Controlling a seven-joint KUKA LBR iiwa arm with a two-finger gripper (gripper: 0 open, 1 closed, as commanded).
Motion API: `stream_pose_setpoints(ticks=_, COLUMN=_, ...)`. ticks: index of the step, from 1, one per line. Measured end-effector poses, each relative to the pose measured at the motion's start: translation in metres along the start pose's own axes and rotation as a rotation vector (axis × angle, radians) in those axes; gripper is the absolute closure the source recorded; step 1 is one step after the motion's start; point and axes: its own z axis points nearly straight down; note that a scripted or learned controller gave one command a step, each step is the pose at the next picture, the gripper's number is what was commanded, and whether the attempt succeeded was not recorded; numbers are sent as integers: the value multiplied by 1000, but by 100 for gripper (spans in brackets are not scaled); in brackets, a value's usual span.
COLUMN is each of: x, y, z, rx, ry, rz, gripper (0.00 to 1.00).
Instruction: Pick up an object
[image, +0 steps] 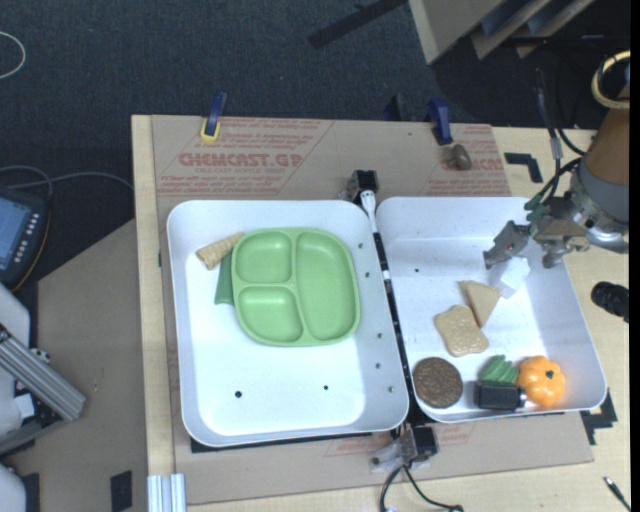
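Note:
My gripper (528, 250) hangs over the upper right part of the right bin (430, 230), open, with nothing between its fingers. Just below and left of it lies a tan wedge (482, 298). A pale biscuit-like slab (460, 330) lies beside the wedge. Along the bin's front edge sit a round brown cookie (438, 381), a green piece (497, 369) on a black block (497, 397), and an orange pumpkin (542, 381). A small white patch (511, 277) shows under the gripper; I cannot tell what it is.
The left bin (280, 400) holds a green divided plate (296, 285) with a tan wedge (217, 250) at its upper left corner. The arm comes in over the right bin's right rim. Clamps (212, 118) (438, 120) stand at the bench's back edge.

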Motion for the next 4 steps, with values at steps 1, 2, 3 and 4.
stream_pose_setpoints(ticks=1, x=0, y=3, z=-7, rx=-13, ry=-3, rz=-3, gripper=0)
stream_pose_setpoints(ticks=2, x=-5, y=-4, z=41, rx=-6, ry=0, rz=-2, gripper=0)
stream_pose_setpoints(ticks=3, x=-8, y=-10, z=103, rx=-4, ry=0, rz=-2, gripper=0)
stream_pose_setpoints(ticks=4, x=-8, y=-9, z=142, rx=-12, ry=0, rz=-1, gripper=0)
